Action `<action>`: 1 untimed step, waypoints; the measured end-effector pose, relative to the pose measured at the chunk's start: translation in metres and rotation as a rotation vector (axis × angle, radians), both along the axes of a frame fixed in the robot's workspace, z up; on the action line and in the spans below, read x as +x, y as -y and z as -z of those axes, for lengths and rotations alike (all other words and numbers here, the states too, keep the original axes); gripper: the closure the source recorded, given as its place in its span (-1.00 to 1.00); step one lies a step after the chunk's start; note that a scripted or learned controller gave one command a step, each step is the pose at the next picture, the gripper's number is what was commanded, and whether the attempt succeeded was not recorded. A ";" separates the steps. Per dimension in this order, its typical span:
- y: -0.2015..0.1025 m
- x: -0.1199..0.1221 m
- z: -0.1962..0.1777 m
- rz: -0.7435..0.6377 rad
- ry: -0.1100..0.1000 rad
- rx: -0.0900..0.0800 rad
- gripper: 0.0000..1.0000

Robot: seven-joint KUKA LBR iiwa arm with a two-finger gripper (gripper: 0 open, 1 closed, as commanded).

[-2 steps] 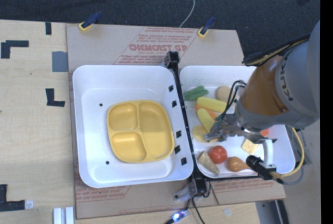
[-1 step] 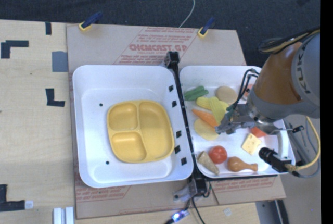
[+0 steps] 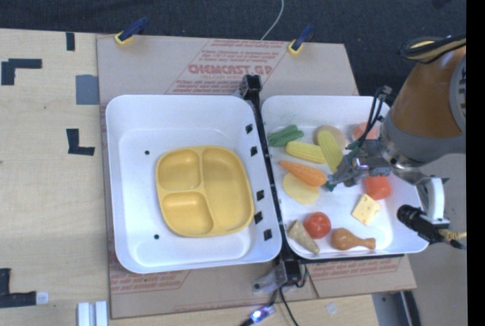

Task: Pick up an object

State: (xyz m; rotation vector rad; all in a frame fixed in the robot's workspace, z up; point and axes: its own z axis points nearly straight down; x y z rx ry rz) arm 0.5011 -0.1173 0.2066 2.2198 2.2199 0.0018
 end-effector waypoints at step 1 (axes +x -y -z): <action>0.000 0.000 -0.018 -0.001 -0.002 0.001 1.00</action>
